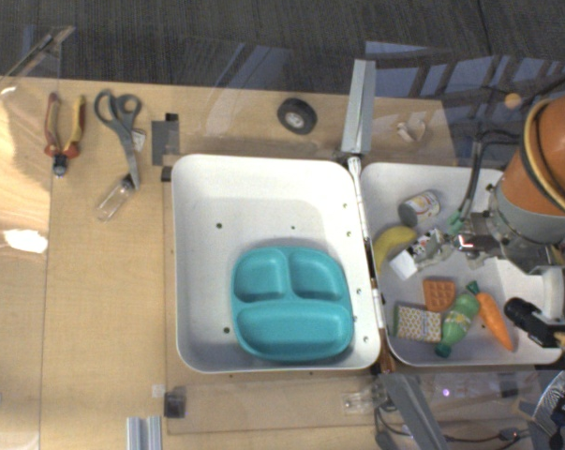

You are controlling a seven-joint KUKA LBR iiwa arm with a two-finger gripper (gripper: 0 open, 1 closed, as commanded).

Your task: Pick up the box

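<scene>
Looking down on the right bin [385, 181], I see the gripper [430, 245] low near its middle, beside the banana [392, 244]. How its grip is set, I cannot tell. The box [419, 323], small and speckled, lies flat by the front wall, toward the front from the gripper, next to the green bottle [458, 319].

arm: enters from right | hand [432, 243]: low, fingers seemingly parted
</scene>
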